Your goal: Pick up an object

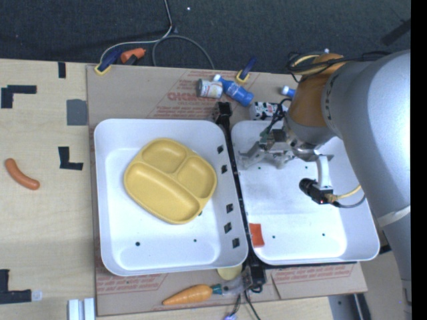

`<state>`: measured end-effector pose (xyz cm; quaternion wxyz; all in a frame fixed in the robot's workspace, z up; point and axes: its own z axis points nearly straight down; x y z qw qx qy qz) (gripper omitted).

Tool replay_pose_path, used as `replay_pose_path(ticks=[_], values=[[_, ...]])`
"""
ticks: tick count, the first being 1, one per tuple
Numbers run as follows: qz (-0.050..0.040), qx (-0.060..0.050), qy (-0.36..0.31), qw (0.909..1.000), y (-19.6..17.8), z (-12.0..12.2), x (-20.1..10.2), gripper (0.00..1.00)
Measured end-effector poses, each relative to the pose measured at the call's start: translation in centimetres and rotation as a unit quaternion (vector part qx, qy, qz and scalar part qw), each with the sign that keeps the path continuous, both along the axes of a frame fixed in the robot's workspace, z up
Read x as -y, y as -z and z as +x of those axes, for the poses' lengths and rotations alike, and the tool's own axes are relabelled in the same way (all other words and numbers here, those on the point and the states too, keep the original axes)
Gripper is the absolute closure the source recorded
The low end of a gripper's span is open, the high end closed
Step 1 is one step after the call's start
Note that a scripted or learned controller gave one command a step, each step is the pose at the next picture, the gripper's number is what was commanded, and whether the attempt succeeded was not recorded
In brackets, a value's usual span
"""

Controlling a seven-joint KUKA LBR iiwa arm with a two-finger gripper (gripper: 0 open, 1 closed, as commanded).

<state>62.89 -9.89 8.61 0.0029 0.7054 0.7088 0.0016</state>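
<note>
- Yellow divided plate [171, 179] lay flat in the left bin [107, 199], near its middle; the one sizeable thing in either bin.
- Judged light, stiff moulded plastic, smooth and likely slippery; not fragile.
- Best hold judged to be the raised outer rim, or a ridge between compartments; flat faces offered nothing for two fingers to pinch.
- Small orange-red piece [255, 234] lay in the right bin [360, 245], close to the wall shared with the left bin. Thin and flat by the look; hard to get under.
- Jaws [267, 153] sat low over the right bin's far-left corner, well apart from the plate and from the orange-red piece.
- Opening of the jaws could not be told: metal parts there read as a tangle under the wrist. Nothing seen held.
- Outside the bins: carrot toy [189, 295] on the tabletop [40, 245] at the near edge, sausage toy [22, 174] far left, blue-and-white bottle [227, 89] beyond the bins.
</note>
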Motion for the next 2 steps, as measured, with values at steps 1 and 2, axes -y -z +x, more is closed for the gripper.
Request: replay_pose_path(ticks=[1, 2], values=[[0.0004, -0.002, 0.001, 1.0, 0.1, 4.1, 0.6, 0.0], [-0.0011, -0.002, 0.001, 1.0, -1.0, 4.0, 0.6, 1.0]])
